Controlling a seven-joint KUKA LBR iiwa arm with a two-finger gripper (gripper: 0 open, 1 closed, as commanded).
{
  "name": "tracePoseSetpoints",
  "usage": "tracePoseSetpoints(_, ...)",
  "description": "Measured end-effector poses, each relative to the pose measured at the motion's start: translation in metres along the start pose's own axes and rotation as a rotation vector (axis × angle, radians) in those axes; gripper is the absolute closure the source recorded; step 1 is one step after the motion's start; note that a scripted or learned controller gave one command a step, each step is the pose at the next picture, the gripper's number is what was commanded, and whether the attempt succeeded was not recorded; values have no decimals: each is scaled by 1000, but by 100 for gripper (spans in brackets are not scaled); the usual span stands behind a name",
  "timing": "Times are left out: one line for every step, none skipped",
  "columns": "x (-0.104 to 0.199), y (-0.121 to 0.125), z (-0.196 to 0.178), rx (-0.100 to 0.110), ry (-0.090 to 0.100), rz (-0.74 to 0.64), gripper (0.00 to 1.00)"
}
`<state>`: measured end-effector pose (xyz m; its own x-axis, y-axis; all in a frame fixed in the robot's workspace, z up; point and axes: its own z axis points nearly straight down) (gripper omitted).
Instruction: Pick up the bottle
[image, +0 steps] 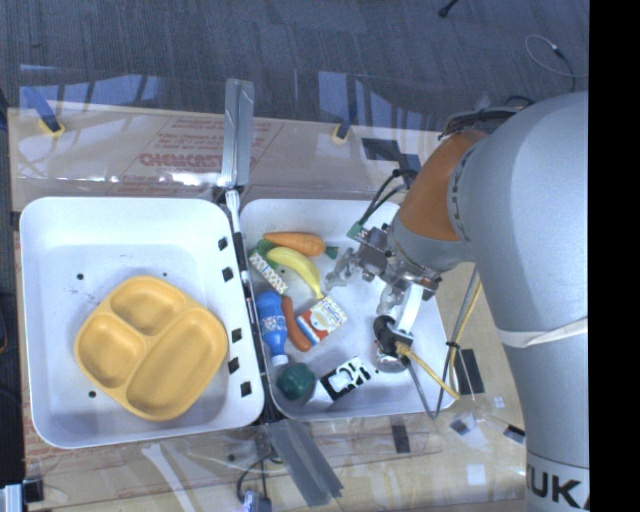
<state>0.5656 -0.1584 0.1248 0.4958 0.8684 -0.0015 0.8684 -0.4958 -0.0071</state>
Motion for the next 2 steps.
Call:
tracePoseSetpoints(69,-11,37,3,-1,22,0)
tracePoseSetpoints(70,-12,31,10,-3,15,100)
